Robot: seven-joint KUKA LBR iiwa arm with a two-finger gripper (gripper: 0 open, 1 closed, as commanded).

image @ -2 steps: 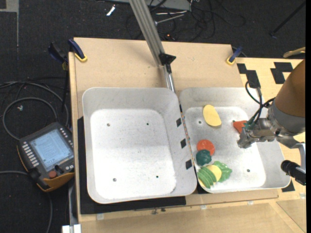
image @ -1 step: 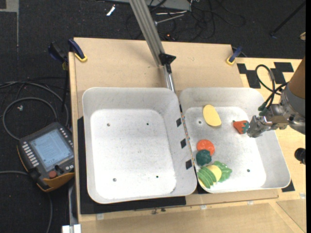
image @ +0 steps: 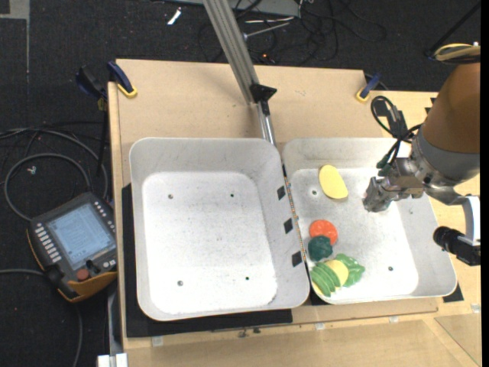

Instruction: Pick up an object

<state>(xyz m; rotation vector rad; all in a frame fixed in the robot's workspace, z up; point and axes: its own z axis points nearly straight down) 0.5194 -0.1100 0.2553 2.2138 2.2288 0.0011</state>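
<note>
In the right bin (image: 428, 281) lie a yellow oval piece (image: 332, 182), an orange-red ball (image: 323, 228), a dark green lump (image: 319, 247) and a green and yellow toy (image: 337, 272). My gripper (image: 377, 198) hangs over the right bin, to the right of the yellow oval piece and apart from it. I see nothing held in it. The orange-banded arm (image: 458, 113) comes in from the right edge.
The left bin (image: 153, 205) lies beside the right one, their rims meeting in the middle. A metal pole (image: 233, 40) slants over the bench's back. A teach pendant (image: 72, 239) lies on the floor at the left. Clamps sit at the bench's back corners.
</note>
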